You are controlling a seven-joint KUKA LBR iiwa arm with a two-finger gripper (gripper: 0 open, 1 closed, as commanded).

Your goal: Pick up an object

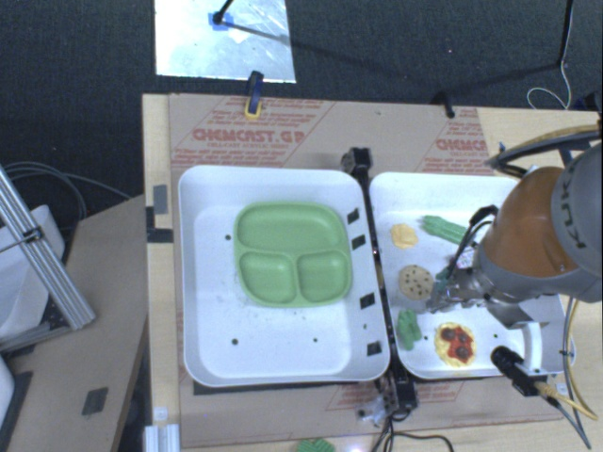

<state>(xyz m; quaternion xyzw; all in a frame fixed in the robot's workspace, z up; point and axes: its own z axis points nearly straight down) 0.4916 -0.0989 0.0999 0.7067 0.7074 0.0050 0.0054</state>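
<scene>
A brown board [311,125] printed with red lettering covered the bench under both bins. A yellow and black clamp [254,95] gripped its far edge, left of centre, and a small dark clip [448,111] sat on the same edge further right. Beyond the board, on dark carpet, lay a shiny silver sheet [224,24] with a patch of blue tape [220,21] on it. Black cables [396,59] ran across the carpet to the far right. At the left stood an aluminium frame rail [42,257], slanting, above a tan side table [99,347]. Black clips [359,243] lined the seam between the bins.
</scene>
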